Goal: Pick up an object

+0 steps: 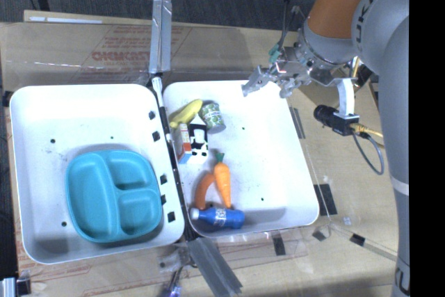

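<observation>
My gripper hangs over the far rim of the right bin, its fingers spread open with nothing between them. The objects lie along the bin's left side, well to the gripper's left and nearer the camera: a yellow banana, a green-labelled can, a black-and-white box, an orange carrot with a second orange piece beside it, and a blue bottle lying at the near edge.
The left bin holds a blue divided tray. A grey upright post stands at the back between the bins. A black cable and plug hang off the wrist, right of the bin.
</observation>
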Available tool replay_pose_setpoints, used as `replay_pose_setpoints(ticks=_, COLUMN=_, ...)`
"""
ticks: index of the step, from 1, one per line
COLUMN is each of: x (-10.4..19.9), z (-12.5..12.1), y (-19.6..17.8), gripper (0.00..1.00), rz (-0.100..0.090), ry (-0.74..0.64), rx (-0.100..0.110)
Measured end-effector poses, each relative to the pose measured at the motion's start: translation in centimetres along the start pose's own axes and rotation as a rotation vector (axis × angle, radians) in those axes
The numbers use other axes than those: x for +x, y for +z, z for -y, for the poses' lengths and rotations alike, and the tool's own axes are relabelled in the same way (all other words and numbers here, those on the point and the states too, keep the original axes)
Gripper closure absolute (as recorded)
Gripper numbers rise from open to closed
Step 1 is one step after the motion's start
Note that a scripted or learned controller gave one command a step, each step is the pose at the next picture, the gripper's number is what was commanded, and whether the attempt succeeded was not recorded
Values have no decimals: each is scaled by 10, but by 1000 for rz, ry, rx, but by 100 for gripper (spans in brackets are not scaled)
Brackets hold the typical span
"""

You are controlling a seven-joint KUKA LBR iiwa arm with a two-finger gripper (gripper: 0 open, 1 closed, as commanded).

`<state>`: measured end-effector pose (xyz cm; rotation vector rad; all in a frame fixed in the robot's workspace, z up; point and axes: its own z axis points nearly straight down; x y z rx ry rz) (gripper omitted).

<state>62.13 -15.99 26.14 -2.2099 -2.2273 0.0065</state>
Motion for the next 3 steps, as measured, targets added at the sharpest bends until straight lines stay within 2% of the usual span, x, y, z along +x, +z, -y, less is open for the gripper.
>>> replay_pose_setpoints(ticks=1, x=21, z=-28, y=162, gripper=0, rz=0, ry=-85, rx=1)
replay_pose_setpoints(ticks=2, x=22, z=-28, y=151, gripper=100, rz=0, ry=-89, rx=2)
replay_pose_setpoints(ticks=3, x=97, z=-37, y=68, gripper=100, rz=1, ry=-235, rx=-5)
